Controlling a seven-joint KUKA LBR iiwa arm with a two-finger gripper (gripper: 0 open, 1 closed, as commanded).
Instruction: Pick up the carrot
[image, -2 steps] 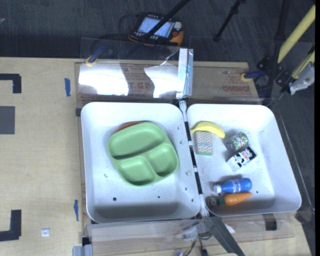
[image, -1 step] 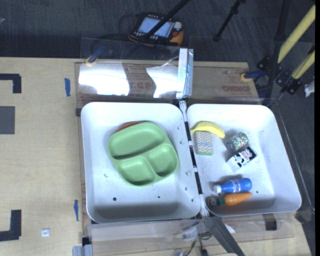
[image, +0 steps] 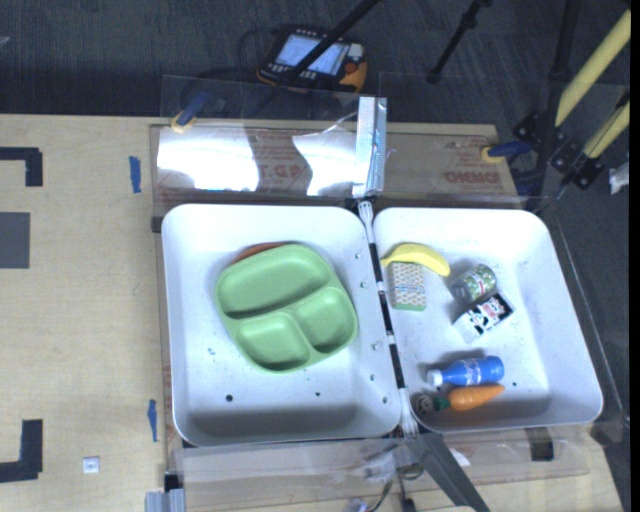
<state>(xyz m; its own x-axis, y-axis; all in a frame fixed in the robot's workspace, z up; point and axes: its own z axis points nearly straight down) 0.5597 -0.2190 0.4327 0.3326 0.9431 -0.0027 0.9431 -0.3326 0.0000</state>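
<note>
Carrot (image: 476, 397) lies in the right bin (image: 560, 300) — touching the blue bottle (image: 468, 373); claw state cannot be told.

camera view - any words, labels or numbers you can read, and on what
None can be read for certain.
Cardboard sheet behind the bins: reddish print, reversed and blurred.
Small box: pattern, too small.
Can and blue bottle: labels blurred.
Device screen above the bench: glowing, unreadable.
</note>
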